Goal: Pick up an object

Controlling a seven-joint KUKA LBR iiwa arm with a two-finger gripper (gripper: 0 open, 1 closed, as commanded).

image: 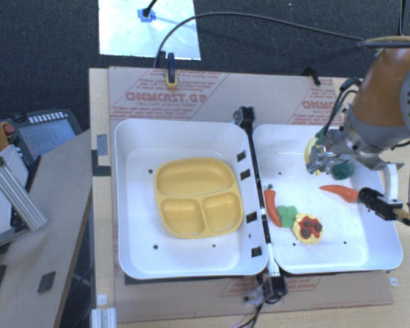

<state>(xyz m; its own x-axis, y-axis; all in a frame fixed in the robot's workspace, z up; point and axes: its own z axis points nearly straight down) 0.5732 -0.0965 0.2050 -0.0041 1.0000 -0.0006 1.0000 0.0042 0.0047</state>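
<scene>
we have our pincer [321, 161] low over the right bin [287, 255], near its far edge, and we cannot tell whether it has anything in its grip. something yellow and green shows right at it, a yellow piece [309, 152] at its nine o'clock side and a green piece [342, 171] at its four o'clock, but the metal hides where they meet. the main risk, as we judge it, is lifting with nothing caught: if the toy sits beside the pincer and not inside it, the arm will rise bare or nudge the piece against the bin wall. the other toys lie apart from it: an orange pepper [340, 192] at five o'clock, just beside, and further out at about seven o'clock a carrot [270, 201], a green leafy piece [287, 214] and a small pizza [307, 227]. the yellow divided tray [198, 197] rests in the left bin [133, 183], well apart at nine o'clock.
</scene>
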